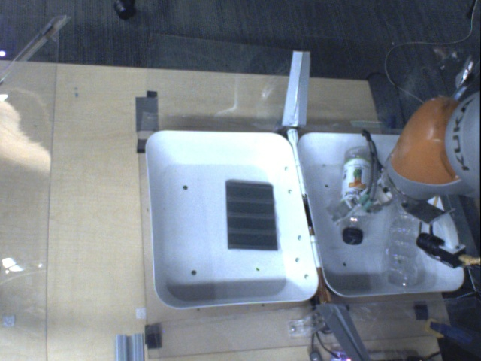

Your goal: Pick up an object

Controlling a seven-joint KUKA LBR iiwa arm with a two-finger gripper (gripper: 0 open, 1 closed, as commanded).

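In the right bin [443, 280], a small white can with a green and orange label [355, 173] lies near the far left side. A clear plastic bottle [402, 250] lies towards the near right. Between them sits a small black round object [352, 236]. My gripper [361, 205] reaches down from the orange-banded wrist [422, 153] and ends just below the can, above the black object. The wrist hides part of it, and nothing can be seen held. A dark ribbed rectangular block [252, 215] lies flat in the middle of the left bin [169, 224].
A grey bar [297, 96] stands at the far edge where the two bins meet. Black cables [440, 250] run by the right bin's right rim. The wooden bench [83, 216] extends to the left of the bins.
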